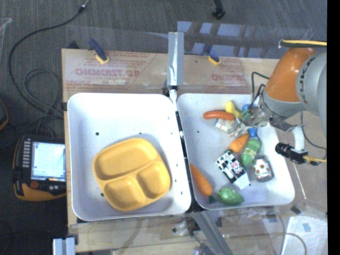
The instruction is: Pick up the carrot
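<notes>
Two white bins sit side by side on the counter [122, 70]. The left bin [85, 121] fills the middle left of the frame, and a yellow tray [132, 172] with three sections lies in its lower half. The right bin [199, 142] sits in the middle right of the frame and has lots of small things in it. The carrot [201, 180] lies near the lower left corner of the right bin, close to the wall between the two bins. It is orange and slants from the upper left down to the lower right, with its green end at the bottom. Just beside that green end is a green lumpy toy [230, 196]. Next to it, a bit higher, is a black and white box [232, 167], and right of that is a small can with red on it [262, 169]. A green bottle [251, 152] lies above the can, with a small orange thing [239, 142] touching its upper left side. Higher up in the bin are a red and orange long toy [219, 115] and a yellow thing [232, 108]. The arm [289, 84] comes in from the upper right of the frame. Its hand [249, 118] hangs over the upper right part of the right bin, well apart from the carrot. I cannot tell whether the hand is open or closed.
</notes>
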